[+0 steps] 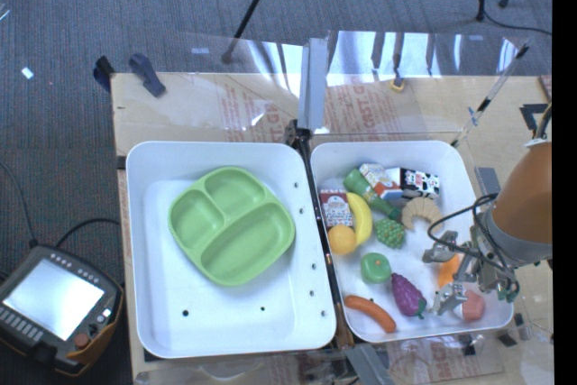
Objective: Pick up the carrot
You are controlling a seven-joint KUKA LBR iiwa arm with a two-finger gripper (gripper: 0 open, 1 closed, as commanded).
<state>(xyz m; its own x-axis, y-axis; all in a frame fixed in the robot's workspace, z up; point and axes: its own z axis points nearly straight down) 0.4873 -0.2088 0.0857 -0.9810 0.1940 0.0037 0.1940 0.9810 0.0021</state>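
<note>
The carrot is a small orange piece lying near the right wall of the right bin. My gripper hangs directly over it at the end of the grey arm with the orange band, and its metal parts and cables cover the carrot's right side. Whether the carrot is gripped cannot be made out from this angle.
The right bin also holds a purple eggplant, an orange-red sausage, a pink item, a green round piece, a banana and several other toys. A green divided plate lies in the left bin.
</note>
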